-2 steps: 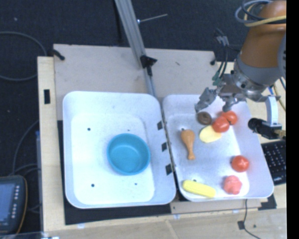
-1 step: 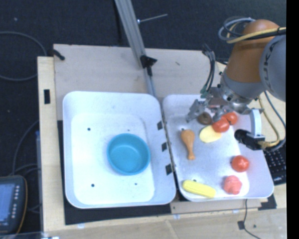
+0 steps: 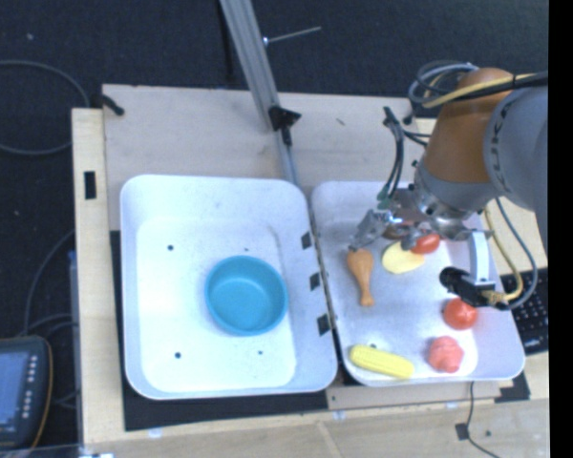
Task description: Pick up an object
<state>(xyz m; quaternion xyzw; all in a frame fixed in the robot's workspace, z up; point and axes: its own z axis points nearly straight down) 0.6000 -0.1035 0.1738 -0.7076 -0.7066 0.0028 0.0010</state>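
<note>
Grey and orange-banded, the arm (image 3: 477, 151) reached into the right white bin (image 3: 339, 208), its gripper (image 3: 393, 225) low over the bin's upper middle; how far it gaped could not be told, nor anything in its hold. Just beside it lay a brown plastic drumstick (image 3: 362, 273) and a pale yellow lemon-shaped toy (image 3: 401, 260). A blue round bowl (image 3: 245, 295) sat in the left white bin (image 3: 153, 218).

The arm (image 3: 501, 132) is seen entering from three o'clock, its grey body bent toward nine o'clock. An orange band (image 3: 463, 136) is wrapped above the wrist. The hand (image 3: 393, 225) is carried low at the wrist's seven o'clock side, and cables are looped around the wrist.
</note>
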